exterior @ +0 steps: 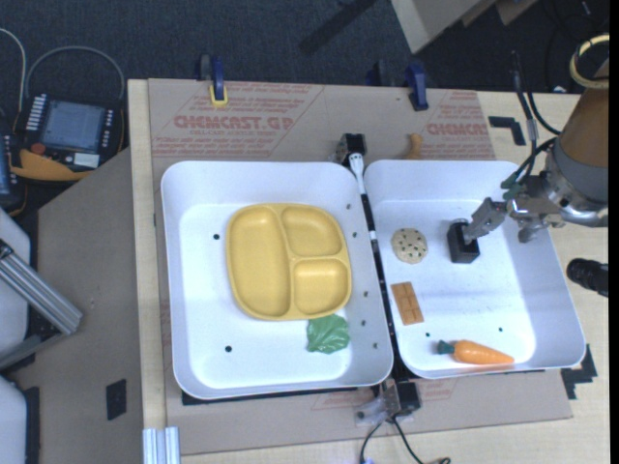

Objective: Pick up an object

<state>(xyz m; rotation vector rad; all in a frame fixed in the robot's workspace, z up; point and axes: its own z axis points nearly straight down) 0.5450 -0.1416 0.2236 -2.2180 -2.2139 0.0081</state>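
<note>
In the right bin [542, 298] a round chocolate-chip cookie [409, 246] lies near the left wall. An orange-brown wafer [407, 303] lies below it. A carrot [476, 353] with a green top rests by the front wall. The left bin [189, 288] holds a yellow divided plate [287, 259] and a green leafy piece [328, 334] at the plate's front edge. My gripper [528, 217] hangs over the upper right part of the right bin, well to the right of the cookie and apart from all objects.
A brown board [290, 114] lies under both bins, with blue clamps [218, 77] at its back edge. A tablet-like pendant [70, 129] sits off to the far left. The middle of the right bin floor is bare white.
</note>
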